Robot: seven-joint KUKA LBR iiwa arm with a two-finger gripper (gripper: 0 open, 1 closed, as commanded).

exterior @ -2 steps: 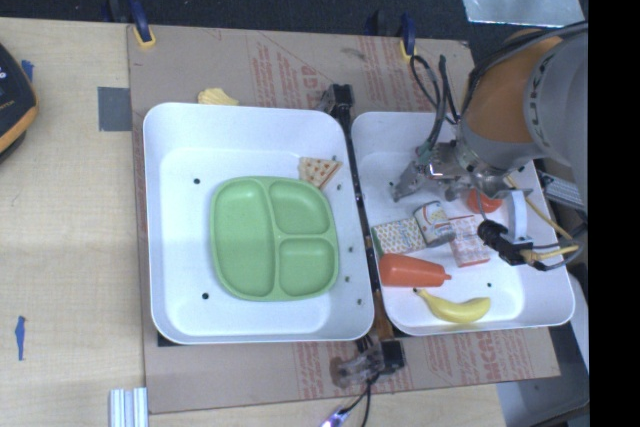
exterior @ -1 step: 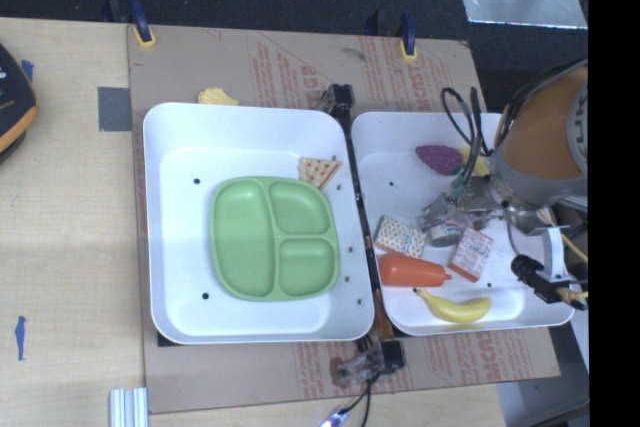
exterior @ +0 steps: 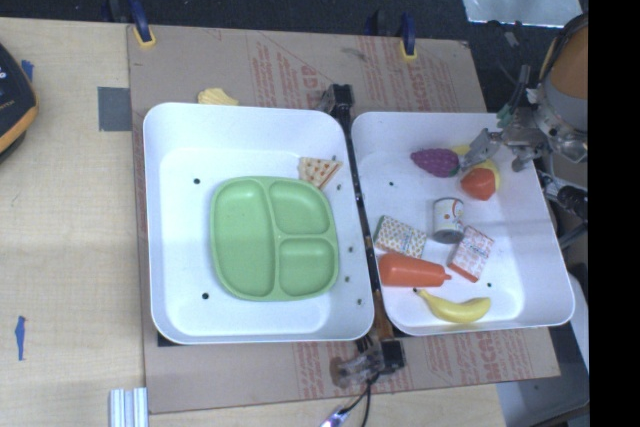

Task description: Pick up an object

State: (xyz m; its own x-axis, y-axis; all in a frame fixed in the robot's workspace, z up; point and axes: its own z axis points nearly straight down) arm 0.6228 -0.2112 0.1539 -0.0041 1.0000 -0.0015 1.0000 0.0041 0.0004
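**Gripper at the right bin's far edge, toys scattered below**

Camera view, from above at a slant. Two shallow white bins side by side on a sheet of brown cardboard [exterior: 420,75], itself clamped to a pale wooden desk [exterior: 60,245].

In the left white bin [exterior: 170,215]: a light green divided plastic plate [exterior: 272,237] lying flat near the middle, three compartments showing. Just beyond its far right corner, a small waffle-patterned toy cracker [exterior: 318,171], close to the bin's right wall.

In the right white bin [exterior: 540,285]: a purple toy grape bunch [exterior: 435,162] toward the far side, with a red toy tomato or pepper [exterior: 480,183] just to its right. Nearer the middle, a small upright silver can [exterior: 448,219]. Left of the can, a patterned flat packet [exterior: 400,236]; right of it, a red-and-white packet [exterior: 471,252]. Below those, an orange toy carrot [exterior: 410,270] lying on its side, and nearest the front wall a yellow toy banana [exterior: 455,307].

Grey arm entering from the right, gripper [exterior: 497,145] low over the far right part of the right bin, just above the red toy and beside the grapes. Cannot tell how far apart its jaws stand, nor whether anything sits between them.

Outside the bins: a small yellow object [exterior: 216,97] on the cardboard behind the left bin.
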